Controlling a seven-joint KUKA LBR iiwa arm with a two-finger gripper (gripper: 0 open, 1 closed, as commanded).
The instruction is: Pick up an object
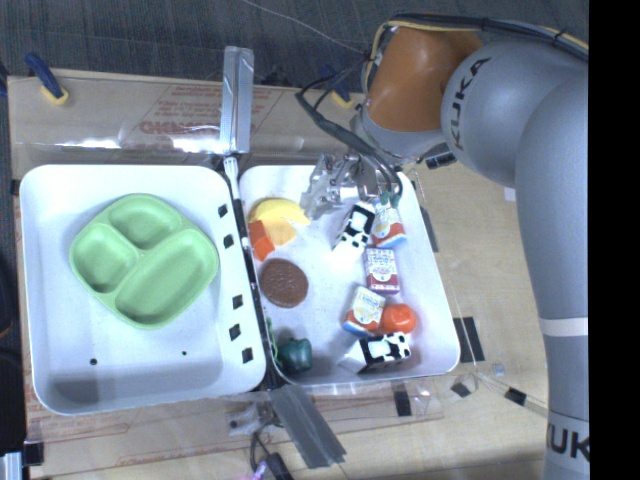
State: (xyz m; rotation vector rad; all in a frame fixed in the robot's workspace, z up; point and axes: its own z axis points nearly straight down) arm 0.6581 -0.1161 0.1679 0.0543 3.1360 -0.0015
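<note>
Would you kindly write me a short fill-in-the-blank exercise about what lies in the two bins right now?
1. The green divided plate lies in the ____ bin of the camera view.
2. The round brown disc lies in the ____ bin.
3. The end effector is over the ____ bin, near the yellow item.
4. The divided plate has ____ compartments.

Missing words: left; right; right; three
</note>
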